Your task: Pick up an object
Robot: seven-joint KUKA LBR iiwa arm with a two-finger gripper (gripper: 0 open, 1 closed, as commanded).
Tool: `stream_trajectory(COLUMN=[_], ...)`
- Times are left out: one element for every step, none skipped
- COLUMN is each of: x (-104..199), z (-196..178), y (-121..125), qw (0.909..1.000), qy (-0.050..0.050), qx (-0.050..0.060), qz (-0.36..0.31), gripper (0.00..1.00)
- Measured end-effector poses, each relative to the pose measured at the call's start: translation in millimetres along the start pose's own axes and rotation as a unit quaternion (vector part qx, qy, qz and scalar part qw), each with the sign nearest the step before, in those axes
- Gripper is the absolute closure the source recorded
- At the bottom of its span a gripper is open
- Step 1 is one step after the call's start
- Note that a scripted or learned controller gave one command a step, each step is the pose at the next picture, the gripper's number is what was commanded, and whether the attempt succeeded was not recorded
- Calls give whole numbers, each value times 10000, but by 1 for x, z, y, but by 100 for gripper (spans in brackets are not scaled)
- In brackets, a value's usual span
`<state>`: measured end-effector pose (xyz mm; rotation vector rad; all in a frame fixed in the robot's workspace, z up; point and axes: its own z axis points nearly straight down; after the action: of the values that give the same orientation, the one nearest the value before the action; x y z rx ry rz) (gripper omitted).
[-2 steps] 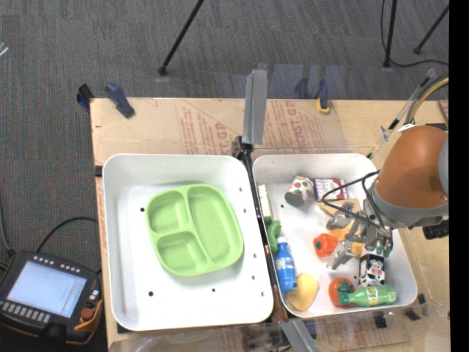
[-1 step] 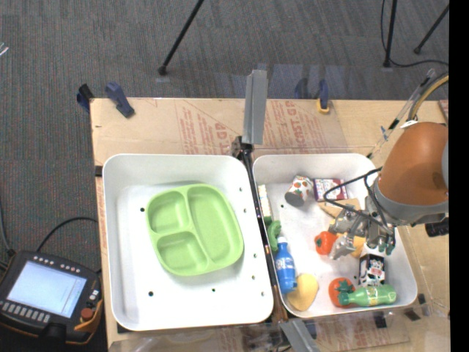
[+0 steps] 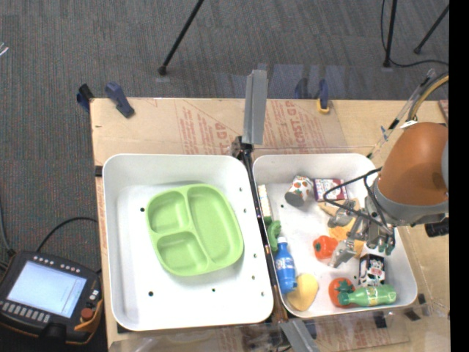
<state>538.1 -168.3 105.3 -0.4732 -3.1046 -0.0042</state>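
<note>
In the right bin (image 3: 410, 270), nearest: a green bottle (image 3: 370, 296), a lemon (image 3: 305, 290) and a blue bottle (image 3: 285, 264). Further in, the claw (image 3: 357, 242) hangs over a cow-print carton (image 3: 373, 269) and a red pepper (image 3: 324, 247); its grip state cannot be told. The left bin (image 3: 117, 196) holds a green tray (image 3: 196, 229).

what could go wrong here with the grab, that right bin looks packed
1. The end effector hangs over tightly grouped items: the orange pepper toy and the cow-print carton sit close together, so it may nudge or catch the wrong one.
2. The green bottle lies against the right bin wall, leaving little room.
</note>
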Motion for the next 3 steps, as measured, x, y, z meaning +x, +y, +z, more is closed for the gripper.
stream_trajectory(x=[-32, -72, -38], z=[19, 21, 17], y=[67, 75, -13], qw=[9996, 9985, 9988], qy=[-3, 115, -5], qx=[-5, 36, 11], qz=[-282, -528, -496], gripper=[0, 0, 0])
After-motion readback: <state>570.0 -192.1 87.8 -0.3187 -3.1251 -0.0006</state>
